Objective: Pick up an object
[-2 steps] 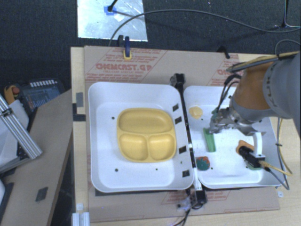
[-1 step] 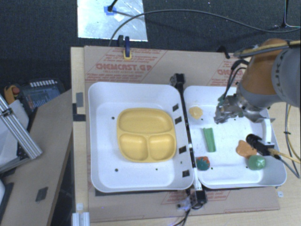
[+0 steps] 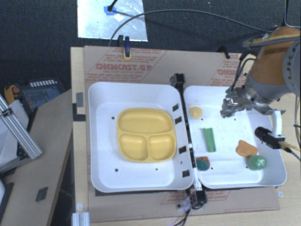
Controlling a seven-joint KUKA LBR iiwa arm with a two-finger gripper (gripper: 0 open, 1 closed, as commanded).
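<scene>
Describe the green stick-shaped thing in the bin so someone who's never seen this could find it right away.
Look at the right bin, the one under the arm. Near its left side lies the green bar, below the pale yellow round piece and above the small teal and red lump. It is the only long, straight-edged item there; the others are rounded.

One fixed camera looks down at a slant on both white bins (image 3: 96,140), from moderately far.

The arm (image 3: 277,60) runs off the frame's right edge.
</scene>
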